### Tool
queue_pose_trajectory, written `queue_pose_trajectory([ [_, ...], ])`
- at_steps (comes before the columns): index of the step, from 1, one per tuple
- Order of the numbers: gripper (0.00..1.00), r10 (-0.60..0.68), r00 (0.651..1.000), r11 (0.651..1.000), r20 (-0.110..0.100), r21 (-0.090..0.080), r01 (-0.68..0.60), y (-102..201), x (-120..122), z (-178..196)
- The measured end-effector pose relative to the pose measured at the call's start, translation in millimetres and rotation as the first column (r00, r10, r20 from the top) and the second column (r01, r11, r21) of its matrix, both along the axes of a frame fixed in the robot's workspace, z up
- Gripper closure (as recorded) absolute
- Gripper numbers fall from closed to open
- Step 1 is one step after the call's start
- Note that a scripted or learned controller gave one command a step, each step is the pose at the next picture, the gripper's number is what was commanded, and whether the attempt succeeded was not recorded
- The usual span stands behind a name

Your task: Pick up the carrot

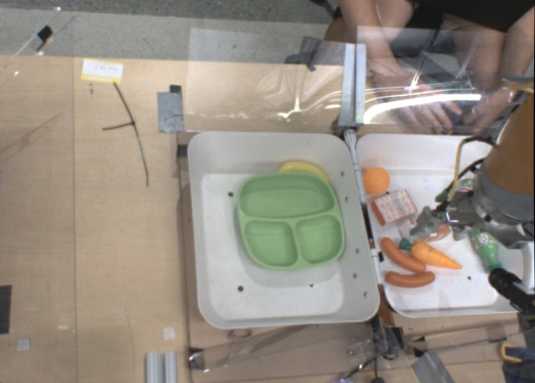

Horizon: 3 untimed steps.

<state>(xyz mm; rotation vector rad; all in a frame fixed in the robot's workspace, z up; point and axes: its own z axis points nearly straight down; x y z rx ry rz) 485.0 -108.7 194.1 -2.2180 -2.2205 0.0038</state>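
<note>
The carrot (436, 256) is orange with a small green top at its left end. It lies in the right bin (435, 154), pointing toward the right. My gripper (435, 222) hangs just beyond the carrot, close over its thick end, and nothing is visibly held in it. The arm's grey wrist and orange band (512, 174) rise from it toward the right edge of the camera view.
Two red sausages (405, 257) lie just left of and in front of the carrot. An orange ball (377, 180) and a small pink box (394, 206) sit further back. A green bottle (485, 247) lies to the right. The left bin (209, 289) holds a green divided plate (291, 221) and a yellow item (303, 168).
</note>
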Motion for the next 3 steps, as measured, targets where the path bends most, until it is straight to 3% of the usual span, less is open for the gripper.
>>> queue_pose_trajectory([
  [1,0.0,-0.066,0.998,0.998,0.016,-0.002,0.066,-13.5,8.5,-90.4],
  [2,1.0,-0.065,0.998,0.998,-0.001,0.001,0.065,-13.6,4.7,-88.7],
  [3,1.0,-0.242,0.97,0.97,0.002,-0.001,0.242,79.9,1.5,-6.1],
])
